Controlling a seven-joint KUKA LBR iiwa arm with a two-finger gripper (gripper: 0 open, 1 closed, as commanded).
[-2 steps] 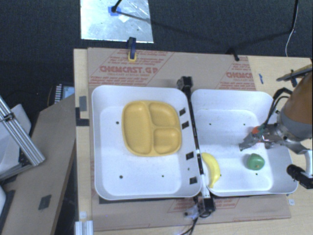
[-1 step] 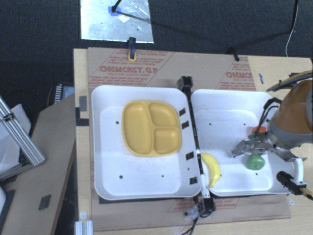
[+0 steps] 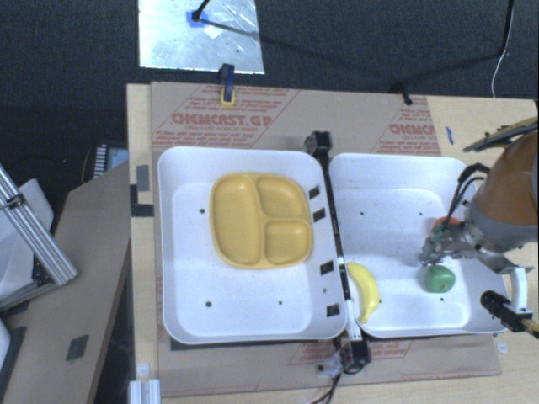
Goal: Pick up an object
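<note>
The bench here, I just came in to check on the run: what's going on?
The grey and orange arm reaches into the right bin, its tool just above a green round object. I can't tell if it has a grip. A banana lies by that bin's left wall, and a yellow divided plate sits in the left bin.

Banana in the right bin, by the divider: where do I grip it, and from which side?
Probably the banana's thick middle, from above, jaws spanning its width. It lies flat and curved, close to the divider wall, so side entry looks blocked there. The green ball lies apart from it, near the gripper.
</note>
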